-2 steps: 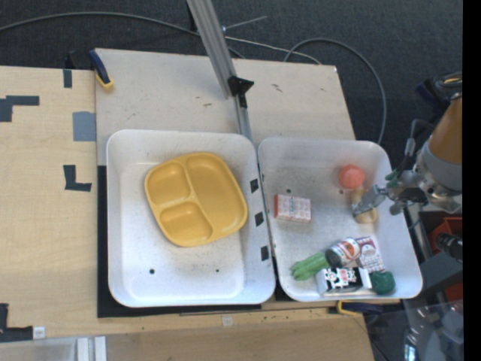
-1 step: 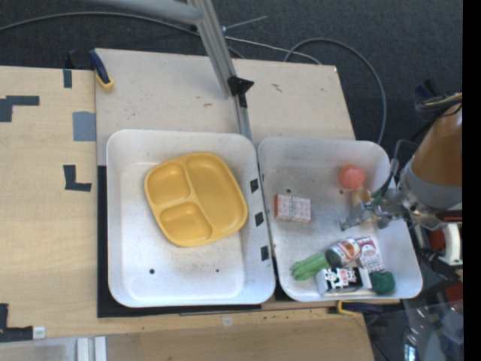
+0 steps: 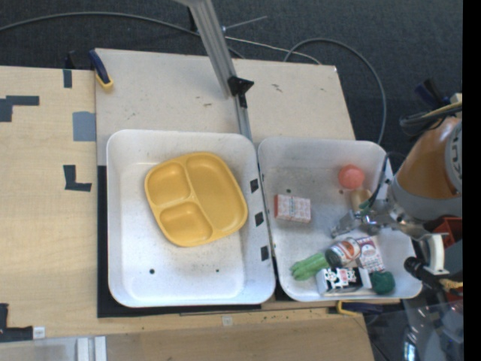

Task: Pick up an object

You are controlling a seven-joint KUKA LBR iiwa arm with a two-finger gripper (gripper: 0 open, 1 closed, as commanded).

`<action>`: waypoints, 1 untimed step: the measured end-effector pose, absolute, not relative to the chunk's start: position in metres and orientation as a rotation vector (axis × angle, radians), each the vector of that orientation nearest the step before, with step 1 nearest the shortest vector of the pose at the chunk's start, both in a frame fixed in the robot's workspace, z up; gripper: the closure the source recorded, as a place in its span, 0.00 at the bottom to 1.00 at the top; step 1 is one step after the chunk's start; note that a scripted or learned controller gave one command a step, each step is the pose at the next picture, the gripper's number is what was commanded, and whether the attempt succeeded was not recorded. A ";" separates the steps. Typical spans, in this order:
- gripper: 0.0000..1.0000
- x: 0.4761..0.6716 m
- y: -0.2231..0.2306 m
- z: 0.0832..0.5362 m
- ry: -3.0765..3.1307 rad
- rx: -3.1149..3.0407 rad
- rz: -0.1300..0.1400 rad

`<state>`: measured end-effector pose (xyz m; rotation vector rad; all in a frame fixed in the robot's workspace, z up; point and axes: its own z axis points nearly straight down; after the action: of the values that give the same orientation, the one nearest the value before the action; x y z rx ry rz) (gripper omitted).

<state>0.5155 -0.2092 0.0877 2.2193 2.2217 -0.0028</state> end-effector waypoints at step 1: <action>1.00 0.516 -0.208 0.099 2.224 2.219 -0.001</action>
<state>0.5158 -0.2084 0.0993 2.2189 2.2244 -0.0009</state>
